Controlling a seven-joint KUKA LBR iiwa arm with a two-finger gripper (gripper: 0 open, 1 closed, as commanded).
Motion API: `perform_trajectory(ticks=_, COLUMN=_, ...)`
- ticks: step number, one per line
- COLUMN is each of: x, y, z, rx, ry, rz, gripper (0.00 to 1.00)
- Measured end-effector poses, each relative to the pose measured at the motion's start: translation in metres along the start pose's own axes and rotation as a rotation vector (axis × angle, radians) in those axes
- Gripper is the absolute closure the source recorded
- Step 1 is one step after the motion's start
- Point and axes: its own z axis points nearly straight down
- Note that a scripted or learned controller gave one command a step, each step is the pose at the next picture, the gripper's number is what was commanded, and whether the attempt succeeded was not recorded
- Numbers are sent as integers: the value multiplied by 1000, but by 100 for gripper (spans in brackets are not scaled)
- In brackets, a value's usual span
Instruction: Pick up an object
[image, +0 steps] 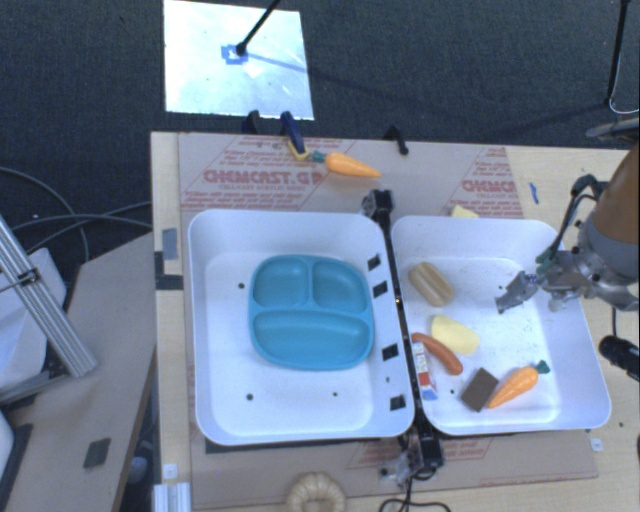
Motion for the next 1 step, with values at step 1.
perform_trajectory(ticks=1, x=0, y=3, z=-7, rx=-13, ry=-2, rz=-3, gripper=0)
